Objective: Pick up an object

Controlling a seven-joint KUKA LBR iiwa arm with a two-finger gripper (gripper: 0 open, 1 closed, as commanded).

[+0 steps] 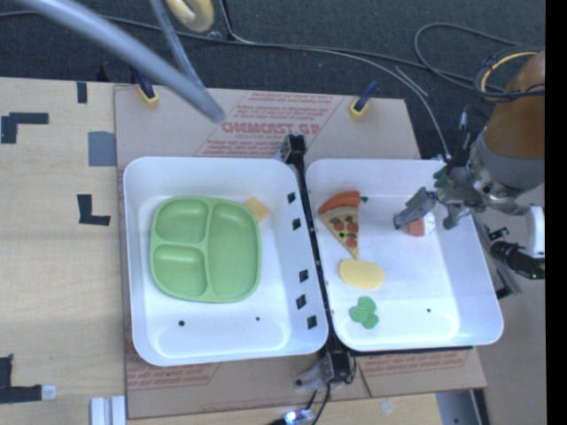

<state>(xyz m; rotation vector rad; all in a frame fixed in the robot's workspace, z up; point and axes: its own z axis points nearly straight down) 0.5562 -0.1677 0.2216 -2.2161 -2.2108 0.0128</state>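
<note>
Gripper: I have the gripper (423, 214) low over the right bin (461, 326), near its far right side. Fingers look spread, one dark finger reaching left, the other to the right.
Fingers, contents: a small orange-and-white object (419, 227) sits just under and between them. I cannot tell whether it is pinched or only lying beneath, so I call it not held.
Other targets, right bin: pizza slice toy (342, 219) by the divider, yellow oval piece (361, 275) just below it, green broccoli-like piece (363, 312) nearer the front wall. All lie well apart from the gripper.
Left bin: green divided plate (205, 248) fills most of the left bin (142, 326); a small yellow chip (257, 208) touches its upper right edge.
Risk one: the piece is small and lies off to one finger's side. My judgement is that a close could nudge it aside rather than trap it.
Risk two: the bin floor is smooth white plastic, so a glancing touch may send the piece sliding toward the wall.
Risk three: fingers close to the floor could scrape it on descent.
Surface: both bins rest on a cardboard sheet (266, 118) over a pale wooden bench (53, 237), clamped at the back.
Room: dark carpet behind, loose cables (443, 38) trailing near the arm.
</note>
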